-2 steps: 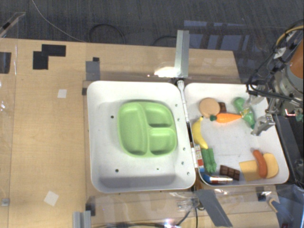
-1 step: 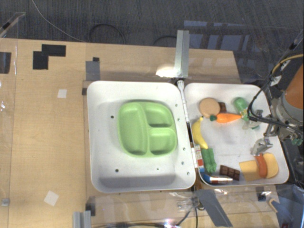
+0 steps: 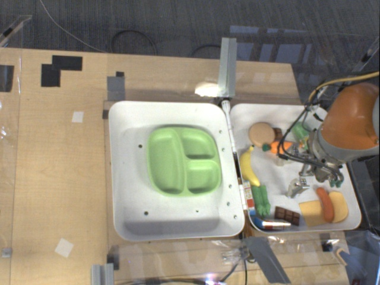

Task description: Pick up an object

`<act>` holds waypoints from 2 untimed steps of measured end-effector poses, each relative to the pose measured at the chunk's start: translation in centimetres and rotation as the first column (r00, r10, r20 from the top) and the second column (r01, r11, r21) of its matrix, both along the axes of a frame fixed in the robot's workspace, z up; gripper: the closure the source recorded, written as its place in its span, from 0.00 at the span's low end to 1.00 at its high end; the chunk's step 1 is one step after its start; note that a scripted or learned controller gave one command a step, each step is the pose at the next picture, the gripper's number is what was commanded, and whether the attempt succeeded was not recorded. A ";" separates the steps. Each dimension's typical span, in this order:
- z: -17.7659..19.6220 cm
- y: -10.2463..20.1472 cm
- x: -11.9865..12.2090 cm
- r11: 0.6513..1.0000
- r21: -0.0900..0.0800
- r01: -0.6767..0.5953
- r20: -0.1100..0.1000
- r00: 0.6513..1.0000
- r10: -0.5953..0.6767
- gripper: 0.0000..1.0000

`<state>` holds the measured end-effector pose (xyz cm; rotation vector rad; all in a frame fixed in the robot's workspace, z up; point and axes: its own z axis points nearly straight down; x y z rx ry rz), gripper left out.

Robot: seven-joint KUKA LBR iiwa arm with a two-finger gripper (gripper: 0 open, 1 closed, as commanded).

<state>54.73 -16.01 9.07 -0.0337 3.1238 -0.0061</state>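
Note:
My gripper (image 3: pixel 298 186) hangs low in the right bin (image 3: pixel 354 218), under the grey wrist and the orange band (image 3: pixel 354 116). It is over bare bin floor near the middle of the bin. A red sausage (image 3: pixel 325 204) lies on a yellow cheese wedge (image 3: pixel 314 210) just to its lower right. A yellow banana (image 3: pixel 247 166) and a green stick (image 3: pixel 260 199) lie to its left. A round tan cookie (image 3: pixel 260 133) and an orange carrot (image 3: pixel 283 148) sit farther back. A brown chocolate bar (image 3: pixel 287 215) lies near the front wall.
The left bin (image 3: pixel 127 218) holds a green divided plate (image 3: pixel 183 160). A red-and-white marker (image 3: pixel 274 224) lies at the right bin's front edge. A green item (image 3: pixel 300 132) is partly hidden behind the arm's cables. The wooden bench (image 3: pixel 53 177) stretches left.

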 end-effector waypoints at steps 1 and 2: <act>-0.1 5.9 5.0 0.993 0.006 0.120 -0.003 0.993 -0.120 0.00; -0.2 6.9 7.0 0.970 0.006 0.241 -0.005 0.970 -0.241 0.00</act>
